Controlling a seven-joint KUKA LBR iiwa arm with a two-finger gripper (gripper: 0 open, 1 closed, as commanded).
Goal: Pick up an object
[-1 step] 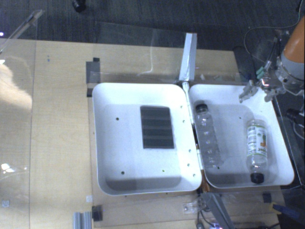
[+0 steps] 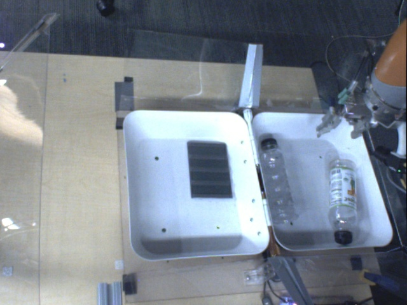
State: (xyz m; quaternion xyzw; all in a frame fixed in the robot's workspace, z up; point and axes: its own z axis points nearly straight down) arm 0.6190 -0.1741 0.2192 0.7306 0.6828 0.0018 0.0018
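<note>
tool [image 2: 342, 122] over right bin [image 2: 381, 234] rim, open, holding nothing; arm [image 2: 391, 68] cut off at frame edge

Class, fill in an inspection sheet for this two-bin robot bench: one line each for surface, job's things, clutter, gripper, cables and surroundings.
Surface: wooden bench bearing left bin and right bin.
Job's things: dark ridged block lying flat in the left bin; clear bottle and labelled bottle lying in the right bin, apart.
Clutter: nothing seen.
Gripper: gripper above the right bin's far right corner, holding nothing, fingers spread.
Cables: thin cables by the arm.
Surroundings: dark floor beyond the bench.
</note>
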